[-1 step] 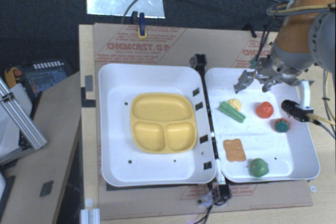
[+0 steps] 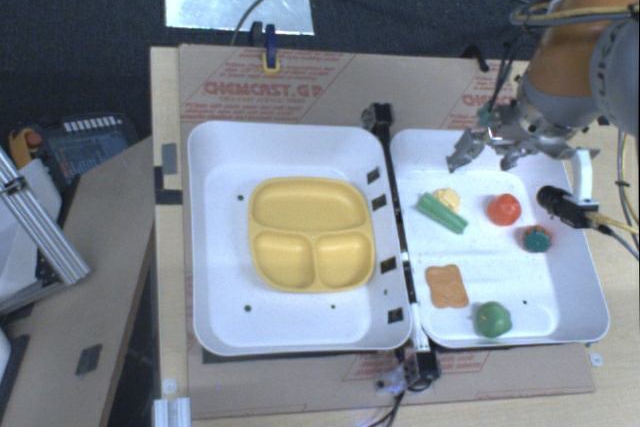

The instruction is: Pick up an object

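Observation:
The right bin (image 2: 570, 300) holds several small toy foods: a green stick-shaped piece (image 2: 440, 213) with a small yellow piece (image 2: 449, 198) touching its far end, a red ball (image 2: 504, 208), a teal piece (image 2: 537, 238), a flat orange-brown slab (image 2: 447, 285) and a green ball (image 2: 492, 318). My gripper (image 2: 487, 154) hangs over the far part of this bin, beyond the green stick and the red ball. It is open, its two grey fingers spread, and nothing sits between them.
The left bin (image 2: 215, 165) holds a yellow divided tray (image 2: 310, 233). A black divider with clips (image 2: 392, 215) runs between the bins. A black cable end (image 2: 560, 203) juts over the right bin's right side. Cardboard lies under both bins.

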`<state>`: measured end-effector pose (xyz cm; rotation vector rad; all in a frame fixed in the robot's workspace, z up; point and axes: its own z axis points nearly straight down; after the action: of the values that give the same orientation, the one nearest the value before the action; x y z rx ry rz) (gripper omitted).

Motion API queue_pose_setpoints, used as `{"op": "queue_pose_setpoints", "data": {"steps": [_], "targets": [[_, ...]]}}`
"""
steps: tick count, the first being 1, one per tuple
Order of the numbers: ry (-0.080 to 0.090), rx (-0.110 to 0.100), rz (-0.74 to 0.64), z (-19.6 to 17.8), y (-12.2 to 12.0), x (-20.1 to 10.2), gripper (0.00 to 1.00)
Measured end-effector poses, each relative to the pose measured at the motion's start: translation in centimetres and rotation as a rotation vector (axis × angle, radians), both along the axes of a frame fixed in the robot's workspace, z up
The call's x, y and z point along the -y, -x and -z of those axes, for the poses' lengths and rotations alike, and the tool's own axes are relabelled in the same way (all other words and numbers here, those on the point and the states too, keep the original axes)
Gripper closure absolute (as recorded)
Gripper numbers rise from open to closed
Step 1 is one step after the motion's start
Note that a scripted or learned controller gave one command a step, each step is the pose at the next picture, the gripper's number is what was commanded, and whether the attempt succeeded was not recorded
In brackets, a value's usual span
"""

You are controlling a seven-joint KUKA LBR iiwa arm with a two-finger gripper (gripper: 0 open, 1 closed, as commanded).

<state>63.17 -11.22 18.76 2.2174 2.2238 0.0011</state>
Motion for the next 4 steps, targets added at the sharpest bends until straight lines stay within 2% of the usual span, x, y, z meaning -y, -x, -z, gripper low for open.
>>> {"op": "queue_pose_setpoints", "data": {"steps": [1, 2, 3, 4], "targets": [[-0.001, -0.003, 0.002, 5.9, 0.8, 0.0, 0.0], [0.0, 0.002, 0.003, 10.3, 0.6, 0.0, 0.0], [0.0, 0.011, 0.002, 8.8, 0.3, 0.0, 1.0], [0.0, 0.005, -0.002, 3.7, 0.1, -1.0, 1.0]]}}
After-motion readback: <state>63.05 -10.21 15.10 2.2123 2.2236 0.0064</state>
